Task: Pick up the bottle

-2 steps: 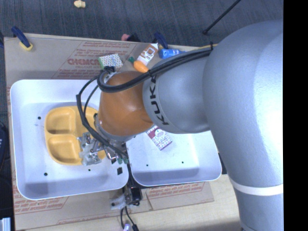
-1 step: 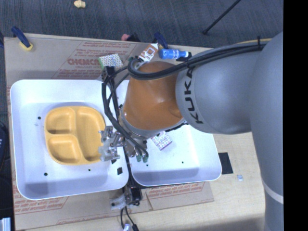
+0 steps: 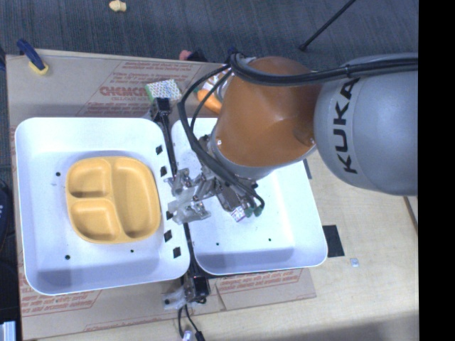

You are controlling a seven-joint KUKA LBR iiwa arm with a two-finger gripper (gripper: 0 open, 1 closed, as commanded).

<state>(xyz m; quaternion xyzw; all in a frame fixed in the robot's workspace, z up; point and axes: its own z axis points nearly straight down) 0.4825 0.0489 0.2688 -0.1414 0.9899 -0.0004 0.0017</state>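
My gripper hangs low over the left side of the right bin, close to the wall it shares with the left bin. The orange wrist band and the grey arm cover most of the right bin's floor. An orange and white object peeks out at the right bin's far left corner, behind the wrist; I cannot tell whether it is the bottle. Nothing is recognisable between the metal parts of the gripper.
A yellow divided plate lies in the left bin. A small patterned card sits on the cardboard behind the bins. Black cables loop from the wrist over the bins' shared wall.
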